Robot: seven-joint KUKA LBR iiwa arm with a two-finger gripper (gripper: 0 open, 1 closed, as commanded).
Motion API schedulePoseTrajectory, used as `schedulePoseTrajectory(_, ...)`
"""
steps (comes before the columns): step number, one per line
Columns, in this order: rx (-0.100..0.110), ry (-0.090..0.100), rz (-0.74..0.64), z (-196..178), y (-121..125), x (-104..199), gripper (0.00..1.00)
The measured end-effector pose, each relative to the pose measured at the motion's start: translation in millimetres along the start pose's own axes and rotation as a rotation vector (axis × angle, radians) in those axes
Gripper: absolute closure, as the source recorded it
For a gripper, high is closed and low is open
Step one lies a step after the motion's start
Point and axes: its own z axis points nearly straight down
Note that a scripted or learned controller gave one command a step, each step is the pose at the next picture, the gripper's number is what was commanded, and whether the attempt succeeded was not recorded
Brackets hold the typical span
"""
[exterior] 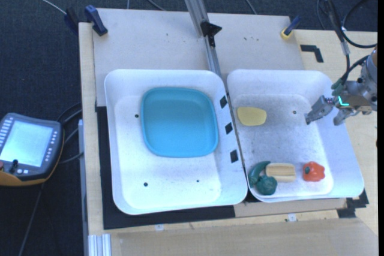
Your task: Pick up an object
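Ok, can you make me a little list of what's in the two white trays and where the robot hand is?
left bin: blue plate
right bin: yellow piece near the divider; green vegetable, tan block and red pepper along the near edge
gripper: over the right bin's right side, fingers apart, holding nothing

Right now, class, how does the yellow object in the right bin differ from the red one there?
The yellow object is flat, pale and rounded; the red object is rounder, with a green top. The yellow object lies alone near the bin's upper left; the red object sits at the lower edge, next to a tan block. Both lie apart from the gripper.
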Motion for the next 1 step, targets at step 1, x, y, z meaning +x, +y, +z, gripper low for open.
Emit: schedulePoseTrajectory(1,0.0,0.0,0.0,0.1,0.0,0.0,0.0)
